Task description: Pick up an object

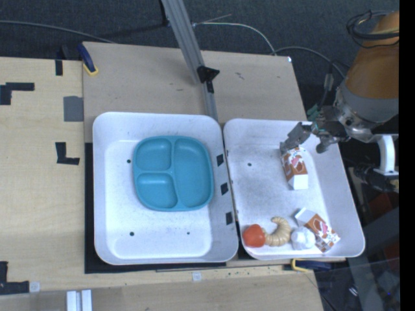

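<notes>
My gripper (310, 138) hangs over the far part of the right bin (259, 193), with the arm (373, 83) behind it at that bin's right rim. My two fingers (295, 137) stand spread apart, one toward the bin's middle and the other toward its right rim, and nothing lies between them. A carton (296, 168) lies in the right bin directly beneath and just nearer than the fingers; whether a fingertip touches it, I cannot tell. Along the near wall of the right bin lie, from its left: a tomato (254, 236), a croissant (279, 232) touching it, a white lump (301, 239) and a second carton (319, 229). To the left of the right bin, touching it, sits the left bin (113, 238), which holds a blue plate (173, 173).
</notes>
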### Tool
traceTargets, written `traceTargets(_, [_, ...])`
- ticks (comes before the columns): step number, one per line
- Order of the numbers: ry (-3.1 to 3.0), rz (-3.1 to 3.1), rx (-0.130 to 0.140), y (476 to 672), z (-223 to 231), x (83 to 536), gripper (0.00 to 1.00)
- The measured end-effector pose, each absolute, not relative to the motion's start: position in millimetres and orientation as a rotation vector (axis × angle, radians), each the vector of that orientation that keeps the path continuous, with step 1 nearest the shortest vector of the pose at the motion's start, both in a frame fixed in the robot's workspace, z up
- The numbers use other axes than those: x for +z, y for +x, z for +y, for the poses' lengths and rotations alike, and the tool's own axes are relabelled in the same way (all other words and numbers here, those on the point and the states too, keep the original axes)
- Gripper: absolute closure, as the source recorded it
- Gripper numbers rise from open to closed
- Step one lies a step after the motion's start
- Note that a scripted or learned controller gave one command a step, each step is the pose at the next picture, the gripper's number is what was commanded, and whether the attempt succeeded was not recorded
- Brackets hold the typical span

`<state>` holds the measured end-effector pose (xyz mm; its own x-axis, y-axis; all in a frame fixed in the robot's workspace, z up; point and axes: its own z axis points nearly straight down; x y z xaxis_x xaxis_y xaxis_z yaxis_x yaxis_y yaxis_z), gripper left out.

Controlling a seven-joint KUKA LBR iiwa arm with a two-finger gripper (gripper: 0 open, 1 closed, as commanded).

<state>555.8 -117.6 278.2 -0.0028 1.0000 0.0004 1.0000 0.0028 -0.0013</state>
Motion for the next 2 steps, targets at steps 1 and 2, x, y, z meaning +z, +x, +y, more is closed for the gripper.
traceTargets(1, [-2.218, -2.224, 0.001, 555.8, -117.7, 278.3, 0.0])
traceTargets(2, [-2.216, -2.219, 0.008, 546.4, -114.0, 219.0, 0.0])
